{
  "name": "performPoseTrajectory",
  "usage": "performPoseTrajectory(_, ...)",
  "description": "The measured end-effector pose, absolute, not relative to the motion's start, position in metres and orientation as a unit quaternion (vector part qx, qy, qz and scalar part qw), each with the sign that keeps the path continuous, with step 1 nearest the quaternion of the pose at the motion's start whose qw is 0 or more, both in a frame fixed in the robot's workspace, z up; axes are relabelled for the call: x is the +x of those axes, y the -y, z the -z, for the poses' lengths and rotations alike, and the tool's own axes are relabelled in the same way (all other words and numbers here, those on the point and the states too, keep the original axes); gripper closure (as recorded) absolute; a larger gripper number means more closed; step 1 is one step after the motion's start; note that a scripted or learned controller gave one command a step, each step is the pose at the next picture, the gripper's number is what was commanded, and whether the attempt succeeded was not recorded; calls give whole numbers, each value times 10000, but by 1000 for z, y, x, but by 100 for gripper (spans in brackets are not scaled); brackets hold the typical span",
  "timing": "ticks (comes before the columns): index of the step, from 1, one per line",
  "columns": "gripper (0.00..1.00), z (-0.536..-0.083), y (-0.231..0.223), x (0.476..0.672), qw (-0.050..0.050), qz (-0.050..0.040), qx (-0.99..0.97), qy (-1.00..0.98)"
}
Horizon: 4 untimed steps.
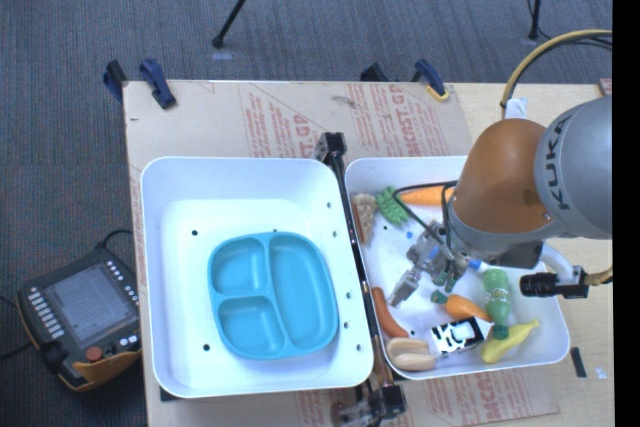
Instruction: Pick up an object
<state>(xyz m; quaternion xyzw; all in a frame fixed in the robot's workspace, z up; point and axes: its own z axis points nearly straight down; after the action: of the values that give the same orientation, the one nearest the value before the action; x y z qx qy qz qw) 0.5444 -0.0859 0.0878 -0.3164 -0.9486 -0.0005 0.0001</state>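
Over the right bin, the grey arm with its orange band is reaching in from the right, and the gripper is hanging low above a patch of bare white floor. Its fingers are standing narrowly apart with nothing between them. Toy food is lying around it in that bin: a carrot at the far side next to a green leafy piece, a red sausage along the left wall, a second small carrot just right of the gripper, a green bottle, a yellow banana and a black-and-white item near the front. Beside it on the tabletop, the left bin is holding a blue divided plate.
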Motion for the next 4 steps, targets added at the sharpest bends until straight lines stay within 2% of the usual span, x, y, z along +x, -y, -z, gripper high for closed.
performPoseTrajectory(1,0,-88,87,500,7,1,-3133,9497)
performPoseTrajectory(2,0,-88,88,563,-6,6,-1154,9933)
performPoseTrajectory(4,0,-88,82,519,6,7,395,9992)
